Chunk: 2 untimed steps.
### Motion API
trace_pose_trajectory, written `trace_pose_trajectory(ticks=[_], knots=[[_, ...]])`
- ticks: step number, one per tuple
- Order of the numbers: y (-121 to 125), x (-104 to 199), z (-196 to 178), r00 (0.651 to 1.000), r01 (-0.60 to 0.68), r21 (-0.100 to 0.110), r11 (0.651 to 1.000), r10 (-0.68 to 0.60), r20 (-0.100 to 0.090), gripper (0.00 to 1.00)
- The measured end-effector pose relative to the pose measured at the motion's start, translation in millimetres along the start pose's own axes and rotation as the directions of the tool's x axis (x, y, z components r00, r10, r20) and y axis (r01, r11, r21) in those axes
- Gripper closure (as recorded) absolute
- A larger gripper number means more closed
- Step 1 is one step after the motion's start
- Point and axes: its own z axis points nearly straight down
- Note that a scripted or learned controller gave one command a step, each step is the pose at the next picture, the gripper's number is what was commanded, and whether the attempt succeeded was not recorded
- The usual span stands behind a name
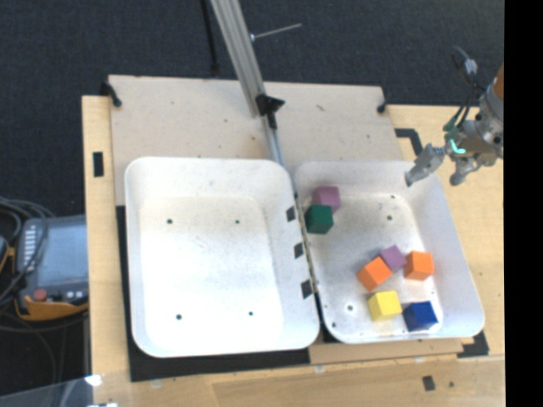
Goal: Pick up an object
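From the overhead camera view, the gripper [441, 166] hangs over the far right corner of the right bin [450, 227], its two fingers spread wide with nothing between them. Nothing has been lifted, so the pick looks wholly undone: choosing a block, coming down on it, closing and raising all remain. The candidates all lie in the right bin. A purple cube [326, 197] touches a green cube [319, 219] near the bin's left wall, and a cluster sits toward the near right corner: orange cube [374, 272], small purple cube [393, 257], second orange cube [418, 264], yellow cube [384, 304] and blue cube [420, 315]. Being cubes, none has a long axis; several sit turned at a slant to the bin walls. The left bin [153, 227] holds no blocks.
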Motion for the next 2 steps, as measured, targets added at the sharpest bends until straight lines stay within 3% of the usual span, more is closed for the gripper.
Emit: trace_pose_trajectory(ticks=[1, 2], knots=[[1, 0, -2, 1.000, 0.002, -0.003, 1.000, -0.002, 0.002, 0.00], [5, -8, 44, 1.000, -0.002, 0.000, 1.000, 0.002, 0.002, 0.00]])
